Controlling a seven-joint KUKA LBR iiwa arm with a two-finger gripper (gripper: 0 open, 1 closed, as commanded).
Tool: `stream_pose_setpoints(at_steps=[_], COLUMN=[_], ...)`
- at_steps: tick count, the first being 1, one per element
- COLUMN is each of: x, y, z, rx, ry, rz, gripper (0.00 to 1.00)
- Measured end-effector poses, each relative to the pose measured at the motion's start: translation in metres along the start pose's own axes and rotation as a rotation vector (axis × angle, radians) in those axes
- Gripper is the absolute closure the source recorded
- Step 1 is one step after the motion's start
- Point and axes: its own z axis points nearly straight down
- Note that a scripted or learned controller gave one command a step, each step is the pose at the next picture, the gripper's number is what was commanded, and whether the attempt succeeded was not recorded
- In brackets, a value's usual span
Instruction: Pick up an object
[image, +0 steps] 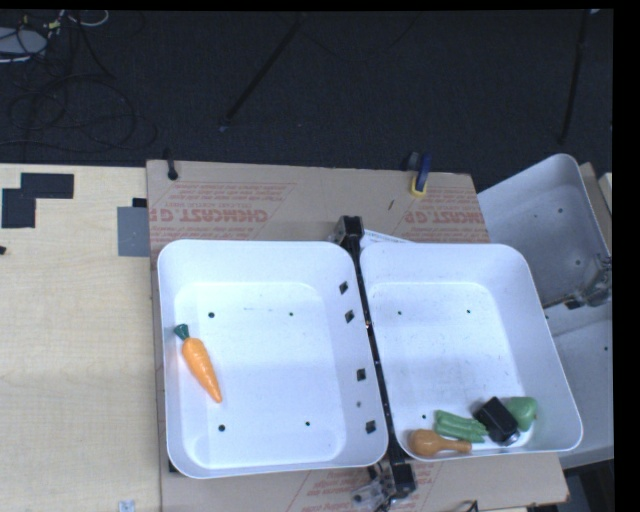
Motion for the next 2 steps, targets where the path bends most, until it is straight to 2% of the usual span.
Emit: stream_pose_setpoints(at_steps=[1, 2], x=[-0.044, -0.043], y=[-0.002, 0.0], z=[0.066, 0.015], rx=[0.011, -0.001], ry=[0.002, 0.0], rz=[0.005, -0.001], gripper=[1.0, 1.0])
